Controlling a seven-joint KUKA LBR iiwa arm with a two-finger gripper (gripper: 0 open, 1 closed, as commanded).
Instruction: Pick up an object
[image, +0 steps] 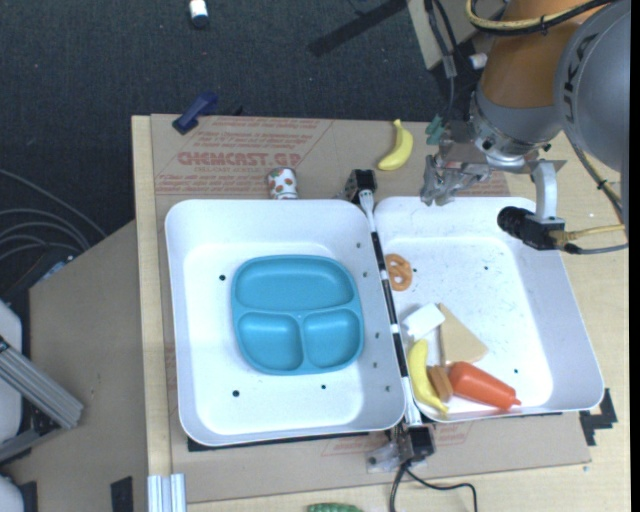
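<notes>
1. While I am watching the camera view, the arm (560, 70) is reaching in from three o'clock and hanging its gripper (447, 185) over the twelve o'clock rim of the right bin (560, 300). Nothing is sitting between its fingers; whether they are spread wide or drawn narrow I cannot tell, since the tips are blurring into a dark tangle.

2. I am judging the step as the approach: no object is lifted yet. The candidates are lying in the right bin's seven o'clock corner, well apart from the gripper: a carrot (484, 386), a small banana (424, 376) touching its left side, a tan wedge (460, 342) and a white block (422, 321) just above them. A pretzel (398, 271) is lying alone by the bin's nine o'clock wall, nearer the gripper.

3. I am thinking the next move calls for travelling toward six o'clock and descending. The pretzel looks the cleaner target because it is isolated; the pile risks a pinch on two things at once.

4. The left bin (190, 300) is holding a blue divided tray (297, 311). A second banana (397, 149) is lying outside the bins at twelve o'clock, on cardboard (240, 160).

5. Red printing on that cardboard is reading roughly "CHEMCAST", with smaller lines I am not able to read.
</notes>
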